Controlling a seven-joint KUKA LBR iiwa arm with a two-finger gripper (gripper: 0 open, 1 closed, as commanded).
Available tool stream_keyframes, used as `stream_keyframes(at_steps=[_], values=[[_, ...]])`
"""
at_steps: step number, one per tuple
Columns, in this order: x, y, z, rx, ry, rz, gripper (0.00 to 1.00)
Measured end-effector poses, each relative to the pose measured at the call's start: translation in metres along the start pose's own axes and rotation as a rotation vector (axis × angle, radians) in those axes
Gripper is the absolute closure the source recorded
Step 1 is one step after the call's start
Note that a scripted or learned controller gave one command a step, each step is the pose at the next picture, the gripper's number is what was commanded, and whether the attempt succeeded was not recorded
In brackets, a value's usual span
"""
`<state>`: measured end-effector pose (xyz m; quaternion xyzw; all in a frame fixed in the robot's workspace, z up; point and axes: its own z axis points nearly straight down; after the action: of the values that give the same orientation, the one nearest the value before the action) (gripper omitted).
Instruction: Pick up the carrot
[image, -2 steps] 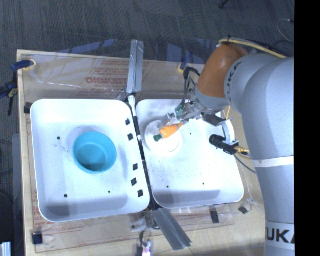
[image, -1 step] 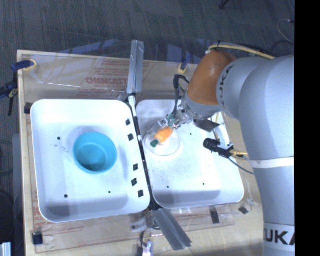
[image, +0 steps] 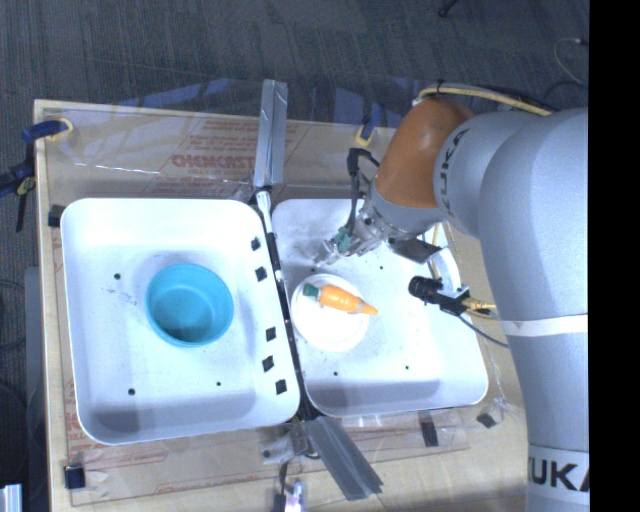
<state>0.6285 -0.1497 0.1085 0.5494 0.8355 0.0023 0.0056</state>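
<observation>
So we see the carrot lying flat on a white plate by the right bin's left wall, easy top access. Gripper hovers near the back edge, carrying nothing; grip state unclear.

Grey arm, orange band; yellow cable

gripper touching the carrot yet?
Apart. The camera view shows the gripper above the white plate's far rim, with bare bin floor and plate between it and the carrot.
</observation>
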Motion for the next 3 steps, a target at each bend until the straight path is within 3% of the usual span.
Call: stream_keyframes(at_steps=[1,2,3], values=[[0.000,0.000,0.000,0.000,0.000,0.000,0.00],[0.013,-0.069,0.016,0.011,0.010,-0.246,0.00],[0.017,-0.156,0.014,0.005,0.004,-0.301,0.00]])
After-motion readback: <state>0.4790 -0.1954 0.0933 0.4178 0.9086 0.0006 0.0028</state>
